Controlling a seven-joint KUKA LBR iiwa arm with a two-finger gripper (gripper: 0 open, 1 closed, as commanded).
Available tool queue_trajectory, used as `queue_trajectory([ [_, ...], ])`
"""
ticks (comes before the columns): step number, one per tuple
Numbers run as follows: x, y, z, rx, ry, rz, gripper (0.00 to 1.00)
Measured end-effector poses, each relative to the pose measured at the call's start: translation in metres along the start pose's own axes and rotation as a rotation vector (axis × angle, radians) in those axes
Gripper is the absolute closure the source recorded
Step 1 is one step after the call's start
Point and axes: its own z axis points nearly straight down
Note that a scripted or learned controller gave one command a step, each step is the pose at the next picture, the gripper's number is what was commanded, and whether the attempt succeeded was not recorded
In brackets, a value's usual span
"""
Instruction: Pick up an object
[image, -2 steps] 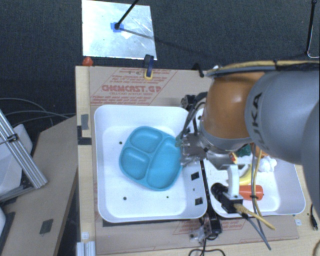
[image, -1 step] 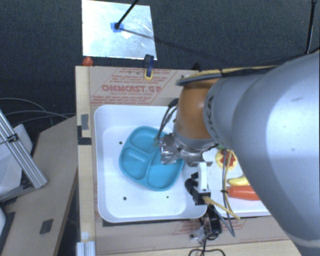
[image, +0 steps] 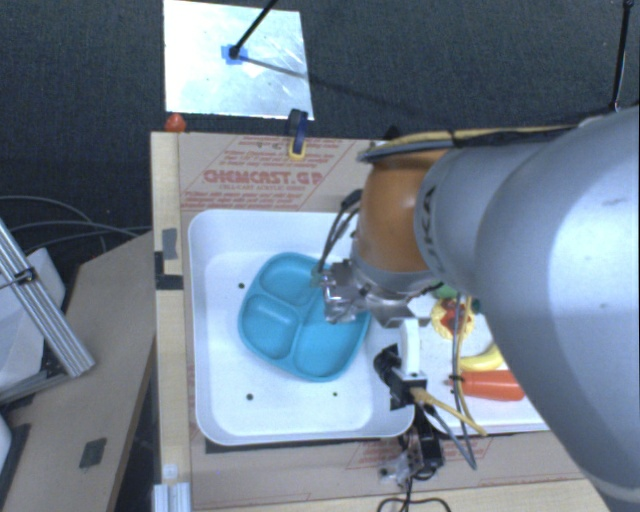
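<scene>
Nearest the camera, the arm (image: 540, 280) crosses the right of the view, and below its orange band (image: 395, 215) the gripper (image: 340, 295) is seen low over the left bin (image: 215, 410), at the right-hand rim of the blue tray (image: 290, 320). Whether the gripper is apart, together or clamped on anything cannot be told, since the wrist hides it from above; no hold on the tray can be claimed. The tray, a shallow divided dish, lies flat in the middle of that bin, stretching from under the gripper away to its left, and it is judged the likeliest target. For the step to be done well, the tray's thin rim should be straddled rather than its flat floor pressed; a wide, flat dish is hard to pinch anywhere else. The descent should be stopped at the rim's height, so that the bin floor is not struck, and closing should be finished before any lift is begun. The lift is best made straight up and slowly, because a tray held at one edge is likely to tilt and slip. On the gripper's far side, in the right bin (image: 440, 425), a yellow piece (image: 485, 358), an orange piece (image: 490, 385) and a small red and yellow thing (image: 452, 318) lie near the dividing wall; their kind cannot be told. These should be left undisturbed.
</scene>
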Motion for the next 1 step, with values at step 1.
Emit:
queue_trajectory([
  [1,-0.0158,-0.0532,-0.0552,-0.001,0.001,0.004,1.0],
])
